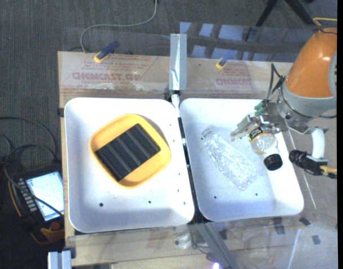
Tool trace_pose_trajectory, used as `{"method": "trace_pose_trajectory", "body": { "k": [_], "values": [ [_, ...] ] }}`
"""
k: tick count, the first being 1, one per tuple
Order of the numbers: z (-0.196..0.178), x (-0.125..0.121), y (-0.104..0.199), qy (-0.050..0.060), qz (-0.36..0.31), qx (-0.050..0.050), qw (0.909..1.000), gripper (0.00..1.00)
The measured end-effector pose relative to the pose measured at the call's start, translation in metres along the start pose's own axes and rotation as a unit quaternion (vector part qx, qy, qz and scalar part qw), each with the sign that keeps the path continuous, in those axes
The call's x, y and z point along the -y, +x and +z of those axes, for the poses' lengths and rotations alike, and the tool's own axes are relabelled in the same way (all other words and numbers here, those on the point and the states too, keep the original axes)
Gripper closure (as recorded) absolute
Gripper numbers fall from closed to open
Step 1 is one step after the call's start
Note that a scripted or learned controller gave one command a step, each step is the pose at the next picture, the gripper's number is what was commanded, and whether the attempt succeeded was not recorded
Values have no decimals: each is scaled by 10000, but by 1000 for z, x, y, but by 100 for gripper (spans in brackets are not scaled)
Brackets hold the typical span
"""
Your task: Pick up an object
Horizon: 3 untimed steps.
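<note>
Dark grey carpet surrounds my table, a pale wooden board with faint red print reading "CHEMCAST" along its far edge on the left. Two blue-and-yellow clamps pinch that far edge.

Two shallow white plastic bins sit side by side on it, both smooth, rounded at the corners, with small dark holes in the floor. On the left bin I see a yellow rounded-square thing with a black ribbed panel on top, lying near the bin's centre, turned at an angle.

On the right bin a clear, crinkled plastic bottle lies flat, slanting from the centre toward the near right corner. It looks transparent and dimpled; I can read no label on it.

My arm, glossy orange dome over grey, comes in over the right bin's far right corner. The jaws hang above the bin floor near the right edge, just beside the bottle's upper end; I cannot tell whether they are open or closed. A small black knob shows just below them.
</note>
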<state>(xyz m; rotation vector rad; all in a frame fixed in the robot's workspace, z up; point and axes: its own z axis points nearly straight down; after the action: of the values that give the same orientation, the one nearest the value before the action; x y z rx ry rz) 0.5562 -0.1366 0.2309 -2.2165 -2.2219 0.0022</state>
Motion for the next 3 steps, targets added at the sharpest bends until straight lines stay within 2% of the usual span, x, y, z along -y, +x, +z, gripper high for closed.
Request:
{"method": "trace_pose_trajectory", "body": {
  "k": [1, 2, 3],
  "values": [
    [31, -19, -57, -3, -295, 12, 9996, 0],
    [22, -20, -56, 0, -301, 1, 9995, 100],
    [78, -14, -46, 3, 967, -4, 9953, 100]
  ]
}}
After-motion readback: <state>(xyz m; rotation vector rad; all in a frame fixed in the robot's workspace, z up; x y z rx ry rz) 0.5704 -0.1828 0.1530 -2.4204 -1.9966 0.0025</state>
